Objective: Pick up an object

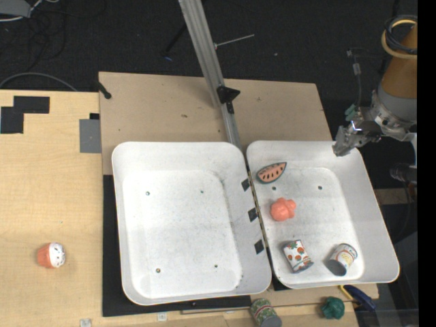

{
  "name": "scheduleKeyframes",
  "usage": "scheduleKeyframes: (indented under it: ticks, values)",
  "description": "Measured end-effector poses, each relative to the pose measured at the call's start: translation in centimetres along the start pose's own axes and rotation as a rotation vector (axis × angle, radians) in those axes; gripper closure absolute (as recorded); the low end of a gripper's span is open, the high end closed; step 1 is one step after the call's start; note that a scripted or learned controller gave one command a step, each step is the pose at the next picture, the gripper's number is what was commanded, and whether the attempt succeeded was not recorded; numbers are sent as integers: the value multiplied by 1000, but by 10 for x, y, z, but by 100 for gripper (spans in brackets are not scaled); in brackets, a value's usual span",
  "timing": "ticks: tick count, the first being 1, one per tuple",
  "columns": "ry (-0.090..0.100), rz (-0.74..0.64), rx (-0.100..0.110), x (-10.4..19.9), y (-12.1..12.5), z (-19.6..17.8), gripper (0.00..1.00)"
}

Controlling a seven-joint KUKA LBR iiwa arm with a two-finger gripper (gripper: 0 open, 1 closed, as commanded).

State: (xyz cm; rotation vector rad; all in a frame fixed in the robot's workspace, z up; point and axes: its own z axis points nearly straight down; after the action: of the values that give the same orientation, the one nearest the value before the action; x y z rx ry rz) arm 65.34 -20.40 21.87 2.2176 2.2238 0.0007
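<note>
Clearly we hover our gripper (345, 142) over the far right rim of the right bin (371, 196), its spread impossible to tell, with the pink toy (283, 209) well down-left of it, so descending here risks striking the rim.

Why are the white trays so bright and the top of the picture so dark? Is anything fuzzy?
In the camera view, light from above makes the left bin and right bin look very bright, while the floor behind stays nearly black; the toys, like the watermelon slice, look soft and grainy, and the pincer at the right bin's corner is a bit blurry.
</note>
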Motion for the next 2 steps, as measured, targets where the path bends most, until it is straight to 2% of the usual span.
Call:
scheduleKeyframes:
  ticks: [1,2]
  values:
    - [3,-1,4,48,-9,0,100]
    - [4,-2,4,103,-3,7,100]
